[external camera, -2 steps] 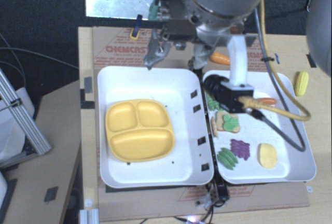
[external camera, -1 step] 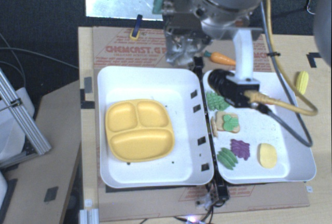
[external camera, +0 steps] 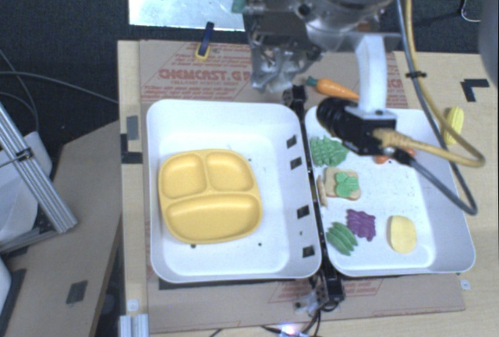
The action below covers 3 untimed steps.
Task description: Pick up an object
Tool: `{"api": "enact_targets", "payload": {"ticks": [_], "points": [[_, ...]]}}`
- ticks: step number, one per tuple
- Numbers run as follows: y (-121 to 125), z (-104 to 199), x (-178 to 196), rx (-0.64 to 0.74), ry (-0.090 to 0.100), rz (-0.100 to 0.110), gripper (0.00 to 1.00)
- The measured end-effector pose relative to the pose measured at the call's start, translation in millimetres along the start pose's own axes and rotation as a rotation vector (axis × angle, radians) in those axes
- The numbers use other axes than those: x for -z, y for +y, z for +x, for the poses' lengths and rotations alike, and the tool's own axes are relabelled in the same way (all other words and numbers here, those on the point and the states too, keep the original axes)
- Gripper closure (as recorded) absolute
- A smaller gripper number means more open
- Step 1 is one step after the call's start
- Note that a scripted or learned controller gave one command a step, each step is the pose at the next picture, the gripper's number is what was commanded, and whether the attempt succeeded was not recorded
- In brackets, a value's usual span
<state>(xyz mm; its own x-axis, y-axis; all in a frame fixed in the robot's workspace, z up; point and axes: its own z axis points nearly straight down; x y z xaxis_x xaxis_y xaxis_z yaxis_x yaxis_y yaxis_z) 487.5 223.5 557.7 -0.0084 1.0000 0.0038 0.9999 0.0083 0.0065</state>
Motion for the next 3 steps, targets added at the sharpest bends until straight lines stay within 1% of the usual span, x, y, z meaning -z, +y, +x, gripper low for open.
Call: {"api": "enact_targets", "payload": {"ticks": [1,2,3], "points": [[0.4,-0.1,11.3,0.002,0.001,-0.002,1.00],[-2.9,-101.0,-105.7,-0.018,-0.009,0.016,1.00],[-1.6,-94.7,-88.0,-0.003,-0.002,0.001,1.00]]}}
